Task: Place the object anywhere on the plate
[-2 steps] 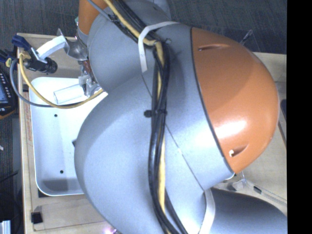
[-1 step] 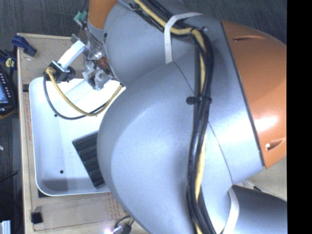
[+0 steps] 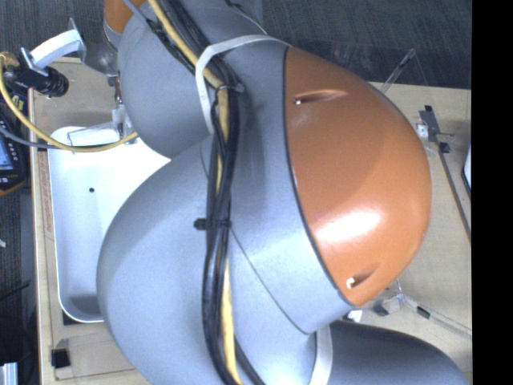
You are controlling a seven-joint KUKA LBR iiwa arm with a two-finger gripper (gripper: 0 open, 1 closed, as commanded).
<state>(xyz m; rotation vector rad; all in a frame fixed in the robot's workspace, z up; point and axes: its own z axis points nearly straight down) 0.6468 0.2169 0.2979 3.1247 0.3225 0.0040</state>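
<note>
Object for the plate — hidden behind my own arm (image 3: pixel 264 215); weight, stiffness and grip point cannot be judged.
My arm's grey-and-orange bulk covers centre; white bin (image 3: pixel 68 239) shows at nine o'clock, bench (image 3: pixel 449 215) at three o'clock — the object's position I cannot tell.

The arm (image 3: pixel 264 215) lies across the middle, over the counter (image 3: pixel 449 239). 1 bin (image 3: pixel 72 239) sits on the counter at left, partly under the arm.
</note>
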